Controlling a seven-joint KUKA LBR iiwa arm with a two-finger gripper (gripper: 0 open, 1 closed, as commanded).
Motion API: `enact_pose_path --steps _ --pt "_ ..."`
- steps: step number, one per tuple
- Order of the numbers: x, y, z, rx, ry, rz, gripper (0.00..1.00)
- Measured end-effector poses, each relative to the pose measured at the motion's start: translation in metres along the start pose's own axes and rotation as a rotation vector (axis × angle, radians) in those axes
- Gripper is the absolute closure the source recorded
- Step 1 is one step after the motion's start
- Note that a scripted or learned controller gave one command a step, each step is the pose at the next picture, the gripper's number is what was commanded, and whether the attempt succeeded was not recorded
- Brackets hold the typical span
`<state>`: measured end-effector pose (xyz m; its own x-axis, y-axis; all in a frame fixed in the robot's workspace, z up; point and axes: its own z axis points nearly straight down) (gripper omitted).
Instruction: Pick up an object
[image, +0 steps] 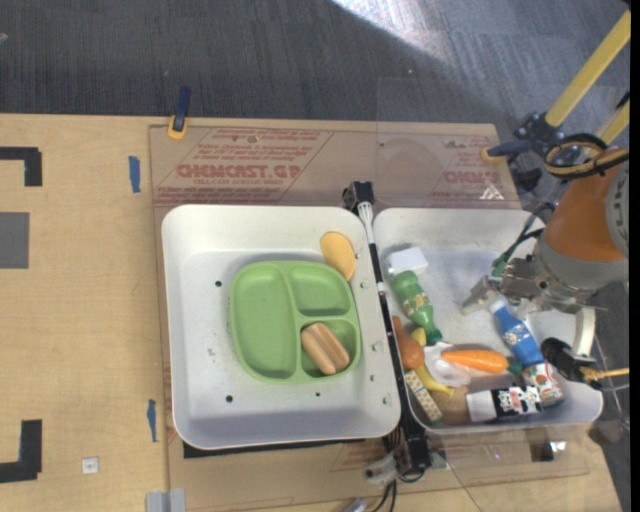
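We see the end effector (522, 292) in the right bin (455, 246), just above a blue bottle (517, 335); we cannot tell its state. Left of the bottle lie a carrot (474, 359) and a green bottle (413, 302).

Red mirrored lettering runs across the clear sheet (250, 160) at the bench's far edge, above the left bin; it looks like "CHEMCAST GP" reversed, with smaller lines too fine to read. More red print sits near the sheet's far right corner, unreadable. Labels on the bottles in the right bin are too blurred.
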<state>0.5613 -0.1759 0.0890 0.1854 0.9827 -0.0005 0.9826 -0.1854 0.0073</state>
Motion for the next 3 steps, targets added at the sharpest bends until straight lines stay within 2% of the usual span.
enact_pose_path --steps 1,2,3 --pt "-0.016 -0.007 0.0 -0.001 0.004 0.199 0.0" --pt "-0.017 -0.006 -0.012 -0.005 -0.002 0.196 1.0" --pt "0.047 0.005 -0.002 -0.011 -0.005 0.327 1.0"
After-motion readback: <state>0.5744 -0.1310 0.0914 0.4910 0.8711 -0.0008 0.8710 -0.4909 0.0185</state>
